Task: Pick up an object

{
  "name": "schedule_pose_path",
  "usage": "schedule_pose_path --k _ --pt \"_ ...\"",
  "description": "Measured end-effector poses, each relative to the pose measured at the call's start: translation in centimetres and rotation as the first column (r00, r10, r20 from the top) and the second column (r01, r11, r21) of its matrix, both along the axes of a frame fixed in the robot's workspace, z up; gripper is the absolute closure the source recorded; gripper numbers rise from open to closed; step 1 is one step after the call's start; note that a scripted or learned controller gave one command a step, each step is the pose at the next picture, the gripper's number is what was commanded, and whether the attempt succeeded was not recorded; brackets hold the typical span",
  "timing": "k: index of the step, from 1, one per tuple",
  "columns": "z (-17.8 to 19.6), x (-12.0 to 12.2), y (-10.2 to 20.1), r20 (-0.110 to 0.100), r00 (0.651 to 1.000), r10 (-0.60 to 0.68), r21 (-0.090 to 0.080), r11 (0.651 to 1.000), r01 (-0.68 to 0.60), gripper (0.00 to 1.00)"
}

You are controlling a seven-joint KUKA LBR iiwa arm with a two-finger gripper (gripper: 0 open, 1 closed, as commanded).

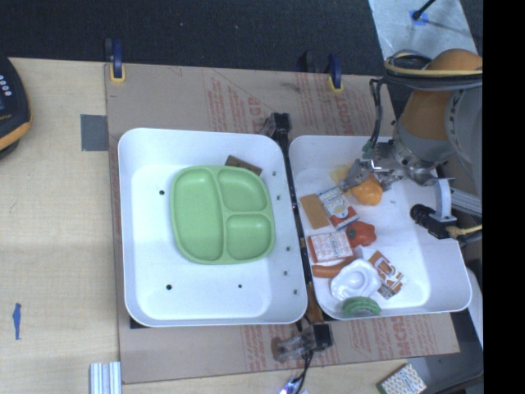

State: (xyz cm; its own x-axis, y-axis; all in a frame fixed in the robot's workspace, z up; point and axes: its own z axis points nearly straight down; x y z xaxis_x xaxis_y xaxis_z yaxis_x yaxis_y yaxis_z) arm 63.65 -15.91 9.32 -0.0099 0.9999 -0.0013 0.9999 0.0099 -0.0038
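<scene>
My gripper (367, 173) hangs over the far part of the right bin (426, 277), reaching in from the right. A small orange fruit-like object (370, 192) lies directly at its tip, touching or nearly touching it. A yellow piece (340, 173) sits just left of the gripper. Nearer in the same bin lie a tan cracker (313, 211), a small packet (335, 201), a red toy vegetable (362, 233), a white packet with red print (330, 245), a white cup (354, 279), a green lid (361, 306) and a brown-and-white packet (387, 273).
The left bin (148, 294) holds a green divided plate (221, 214) with a brown item (244, 165) behind it. The arm's grey body and orange band (435, 97) stand over the right bin's far right corner. A black fitting (431, 218) juts over the right edge.
</scene>
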Motion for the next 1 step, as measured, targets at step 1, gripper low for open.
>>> schedule_pose_path --k 1 --pt "7.37 -0.18 5.57 0.007 1.0 -0.001 0.002 1.0 0.001 1.0"
